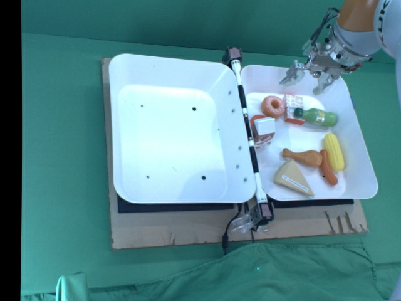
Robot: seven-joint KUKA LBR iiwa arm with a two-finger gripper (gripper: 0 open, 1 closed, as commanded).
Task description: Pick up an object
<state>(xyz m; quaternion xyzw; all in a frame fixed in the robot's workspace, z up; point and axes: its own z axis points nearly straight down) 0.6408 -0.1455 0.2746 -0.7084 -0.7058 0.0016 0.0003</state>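
The right bin (360,168) holds a cluster of small toy foods, all glossy moulded plastic. At the far side a ring-shaped donut (273,106) with an orange-pink glaze lies just beside a small boxy carton (292,103) with red and white print, and a green bottle (317,116) lies on its side, its dark cap pointing toward that carton. A second small carton (264,131), white with a red top, sits nearer the divider. Closer to the camera, a brown chicken drumstick (303,157) lies across the bin floor, its thick end near a slim orange sausage (328,169) and a bumpy yellow corn cob (334,152), which lie side by side. A pale yellow wedge of cheese (293,179) rests at the near edge.

The gripper (308,78) hangs above the far rim of this bin, its metal fingers spread apart with nothing between them, well apart from the toys. Above it the wrist is grey, then an orange band.

The left bin (135,80) is a smooth, shallow white tray with rounded corners and a few dark specks on its floor. Both bins sit on a brown cardboard sheet (188,234) over a green cloth (56,137).
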